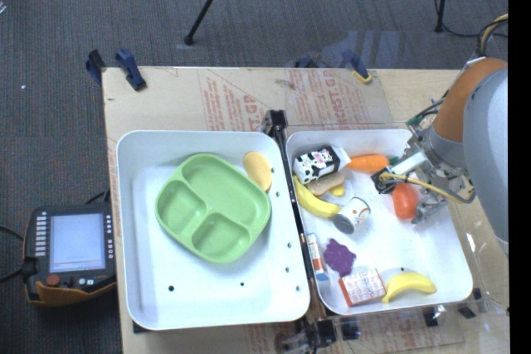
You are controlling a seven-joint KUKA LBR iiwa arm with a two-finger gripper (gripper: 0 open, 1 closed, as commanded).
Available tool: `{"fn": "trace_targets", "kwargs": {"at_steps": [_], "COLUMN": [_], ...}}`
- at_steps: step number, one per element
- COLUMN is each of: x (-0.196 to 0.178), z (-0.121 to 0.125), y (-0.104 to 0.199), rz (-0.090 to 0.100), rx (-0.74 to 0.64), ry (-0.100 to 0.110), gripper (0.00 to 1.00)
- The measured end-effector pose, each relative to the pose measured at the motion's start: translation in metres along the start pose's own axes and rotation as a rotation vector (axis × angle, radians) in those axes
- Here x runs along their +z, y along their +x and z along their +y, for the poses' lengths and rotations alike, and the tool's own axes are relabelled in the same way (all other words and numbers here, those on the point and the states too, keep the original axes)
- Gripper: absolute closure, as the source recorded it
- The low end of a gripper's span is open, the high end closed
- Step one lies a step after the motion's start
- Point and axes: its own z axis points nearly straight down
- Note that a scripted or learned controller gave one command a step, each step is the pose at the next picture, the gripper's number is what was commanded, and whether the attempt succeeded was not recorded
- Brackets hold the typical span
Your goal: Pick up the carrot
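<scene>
orange on white plastic, the carrot (369,162) lies in the upper part of the right bin (415,249), its tip just beside a cow-patterned carton (318,165), while the claw (423,193) of the grey arm hangs low over the bin's right side, near the carrot but apart from it. whether the claw is open or closed cannot be told from this angle. the likeliest slip is a grab at the wrong thing: an orange-red round fruit (404,201) sits right against the claw, closer than the carrot and close to it in colour. the carrot also lies near the bin's far wall, so a crooked descent could nudge it into the carton or roll it away. on the desk (207,95) stand two bins. the right one holds one carrot, one carton, one round fruit, two bananas (315,201), one small cup (355,215), one purple bunch of grapes (338,257) and one red-and-white box (362,288). the left bin (149,278) holds one green divided plate (213,207) and one yellow fruit (258,170).
</scene>
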Motion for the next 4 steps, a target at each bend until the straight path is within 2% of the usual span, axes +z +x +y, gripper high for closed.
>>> {"fn": "trace_targets", "kwargs": {"at_steps": [1,2,3,4], "x": [0.007,-0.002,0.008,0.007], "z": [-0.03,-0.031,-0.036,-0.036], "y": [0.026,0.025,-0.032,-0.032], "rz": [0.001,-0.005,-0.001,0.0], "rx": [0.134,0.13,-0.295,-0.294], "ry": [-0.001,0.006,0.0,-0.001], "gripper": [0.0,1.0,1.0,0.0]}}
